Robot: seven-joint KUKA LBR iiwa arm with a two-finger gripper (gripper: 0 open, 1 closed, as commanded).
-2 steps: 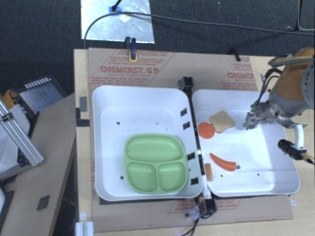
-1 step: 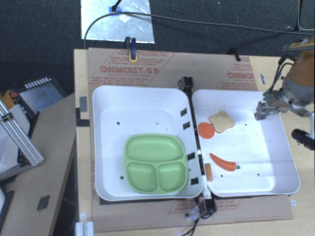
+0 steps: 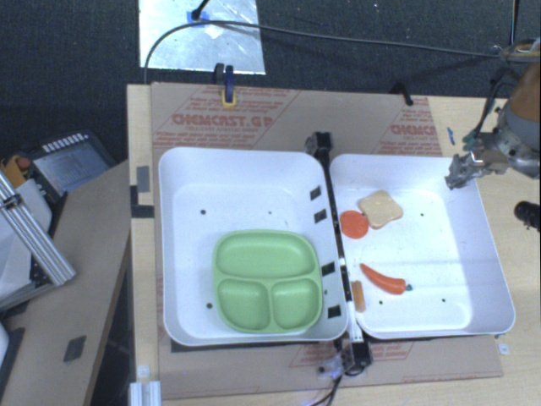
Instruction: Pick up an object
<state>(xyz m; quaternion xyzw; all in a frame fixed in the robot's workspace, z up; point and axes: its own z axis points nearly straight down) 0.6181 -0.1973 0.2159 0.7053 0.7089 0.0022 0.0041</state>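
In the right bin (image 3: 473, 252) lie a tan slice of bread (image 3: 380, 209), a red-orange round slice (image 3: 354, 225) touching its left side, a red-orange chili pepper (image 3: 385, 279) nearer the front, and a small orange stick (image 3: 358, 296) against the bin's left wall. My gripper (image 3: 461, 172) hangs at the bin's back right corner, above its rim, well to the right of the bread. Nothing shows between its fingers.
The left bin (image 3: 190, 184) holds a green three-compartment plate (image 3: 267, 279) at its front. Black clips run along the divider (image 3: 325, 218) between the bins. A cardboard sheet lies under both bins, with a metal plate and cables behind.
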